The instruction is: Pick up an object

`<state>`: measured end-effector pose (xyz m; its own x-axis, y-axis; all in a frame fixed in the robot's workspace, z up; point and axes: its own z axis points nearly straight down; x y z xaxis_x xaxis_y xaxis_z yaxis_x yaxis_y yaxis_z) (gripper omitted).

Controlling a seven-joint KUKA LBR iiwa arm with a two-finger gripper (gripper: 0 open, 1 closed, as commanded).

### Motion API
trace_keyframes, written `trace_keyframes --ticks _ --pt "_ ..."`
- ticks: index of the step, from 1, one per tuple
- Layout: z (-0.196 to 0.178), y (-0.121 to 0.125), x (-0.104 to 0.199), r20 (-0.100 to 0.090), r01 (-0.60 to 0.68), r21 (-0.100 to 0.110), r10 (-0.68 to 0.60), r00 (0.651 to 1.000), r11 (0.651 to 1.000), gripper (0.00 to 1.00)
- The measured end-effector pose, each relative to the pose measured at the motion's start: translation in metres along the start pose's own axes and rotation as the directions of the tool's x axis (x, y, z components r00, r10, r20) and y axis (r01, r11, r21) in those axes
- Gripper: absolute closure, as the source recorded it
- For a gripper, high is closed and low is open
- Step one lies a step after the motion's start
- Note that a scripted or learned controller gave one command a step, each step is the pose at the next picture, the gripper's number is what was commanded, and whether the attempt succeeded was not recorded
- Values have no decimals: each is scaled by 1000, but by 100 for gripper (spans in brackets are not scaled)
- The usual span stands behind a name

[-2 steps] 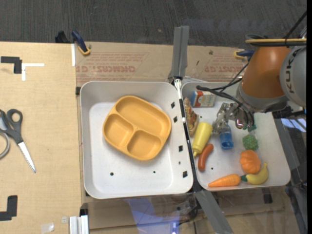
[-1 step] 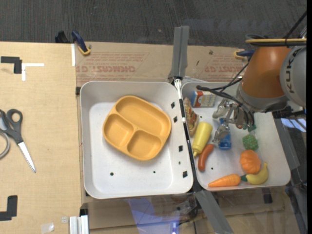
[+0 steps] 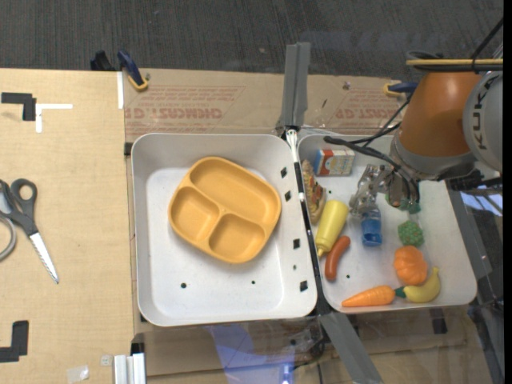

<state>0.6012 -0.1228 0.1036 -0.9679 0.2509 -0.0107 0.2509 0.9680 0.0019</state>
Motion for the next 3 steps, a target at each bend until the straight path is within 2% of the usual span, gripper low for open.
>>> trace_keyframes --ticks 1,2,3 --pt "0 0 0 0 0 0 0 1000 1000 0" --pt "-10 0 -2 5 1 -1 -1 1000 1000 100" --pt "-10 0 -1 5 1 -1 -1 1000 1000 0"
